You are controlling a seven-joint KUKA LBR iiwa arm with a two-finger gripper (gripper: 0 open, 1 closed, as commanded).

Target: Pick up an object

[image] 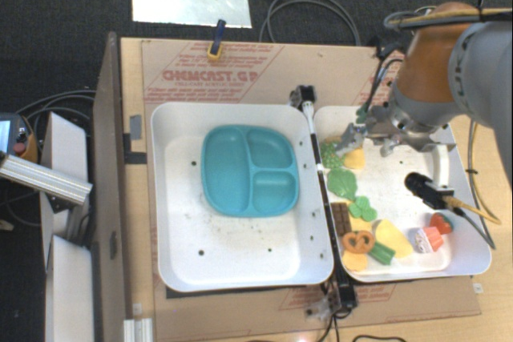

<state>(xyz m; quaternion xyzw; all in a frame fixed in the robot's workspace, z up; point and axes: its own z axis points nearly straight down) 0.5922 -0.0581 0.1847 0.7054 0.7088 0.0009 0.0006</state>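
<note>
Nearest, at 6 o'clock in the right bin (397,187), lies a pretzel (358,240); a green pod (382,255) touches it, and a yellow fruit (390,234) sits just beside both; a red block (433,237) rests at 4 o'clock, near the rim; a brown bar (340,216) lies along the left wall at 7 o'clock, just beside the pretzel.

A bit farther, a small green toy (363,210) sits near the middle; a big leaf (343,183) lies at 9 o'clock, close to the wall.

Farther again, at 11 o'clock, a yellow bit (353,159) and a green bit (330,151) lie side by side by the wall; the gripper (370,142) hangs over this far corner, just past the yellow bit; its fingers look spread apart, with nothing between them; the arm (449,68) comes in from 2 o'clock.

The left bin (184,252) holds a blue plate (248,171) in its middle.

I think this is the reaching step; no toy is picked up yet; every toy rests on the bin floor.

The yellow bit looks like the closest toy to grab; the gripper needs to slide a little toward 7 o'clock, go down, put one finger on each side of it, squeeze, then lift; the green bit and the wall are very close, so a finger could bump them.
</note>
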